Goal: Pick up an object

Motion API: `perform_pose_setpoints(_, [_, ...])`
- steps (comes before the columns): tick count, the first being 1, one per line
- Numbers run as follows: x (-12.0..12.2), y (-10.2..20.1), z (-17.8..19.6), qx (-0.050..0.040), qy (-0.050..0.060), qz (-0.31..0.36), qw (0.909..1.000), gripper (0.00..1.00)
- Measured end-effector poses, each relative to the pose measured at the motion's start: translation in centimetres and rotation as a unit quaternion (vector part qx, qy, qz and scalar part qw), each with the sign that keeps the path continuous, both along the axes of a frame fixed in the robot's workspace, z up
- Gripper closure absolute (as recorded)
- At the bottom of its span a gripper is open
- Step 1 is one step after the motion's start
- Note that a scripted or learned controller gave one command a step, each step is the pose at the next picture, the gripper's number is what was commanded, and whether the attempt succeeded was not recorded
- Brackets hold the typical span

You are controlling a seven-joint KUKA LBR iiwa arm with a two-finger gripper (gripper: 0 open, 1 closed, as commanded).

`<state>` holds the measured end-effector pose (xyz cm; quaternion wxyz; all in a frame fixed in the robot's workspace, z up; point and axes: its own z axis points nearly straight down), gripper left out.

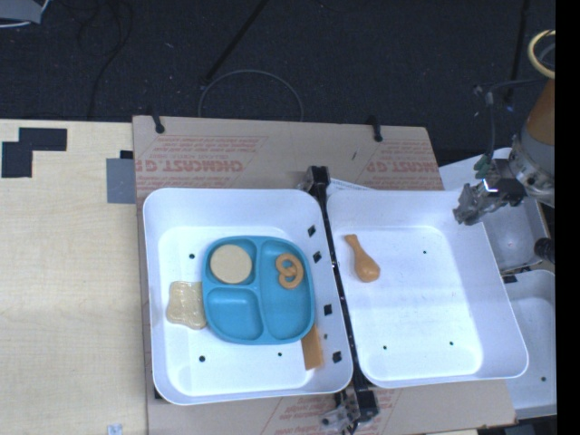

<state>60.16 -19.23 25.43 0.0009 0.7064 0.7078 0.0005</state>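
**Robot hand waits off the right bin's far corner, with a tan spoon lying nearest**

The light wooden desk (pixel 63 270) carries a brown cardboard sheet (pixel 281 152), and on that sheet two shallow white plastic bins stand side by side, their inner walls touching. The left bin (pixel 172 211) holds most of the goods: a blue plastic divided tray (pixel 245 320) fills its middle, with a round tan disc like a flat biscuit (pixel 230 264) in the tray's far-left compartment and a small orange-brown pretzel shape (pixel 289 270) in the far-right one. A pale yellow, lumpy slab (pixel 186 304) lies against the tray's left edge, and a short brown strip (pixel 312 349) rests by its near-right corner, close to the dividing wall.

The right bin (pixel 453 352) has a single item, a small tan spoon-shaped piece (pixel 361 258), in its far-left quarter, near the dividing wall. Its long axis runs on a slant, thin handle toward the far left and rounded bowl toward the near right.

The grey metal hand (pixel 473 202) hangs just outside the right bin's far-right corner; whether it is open or closed cannot be made out, and nothing is seen in it. The spoon-shaped piece looks the nearest candidate, lying toward the bin's left wall and slightly nearer its front edge than the hand, well apart from it across bare bin floor.
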Motion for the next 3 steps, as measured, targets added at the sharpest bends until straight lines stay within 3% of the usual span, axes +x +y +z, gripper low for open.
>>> perform_pose_setpoints(3, [-1.6,15.3,-1.9,0.0014,0.003,0.001,1.0,1.0])
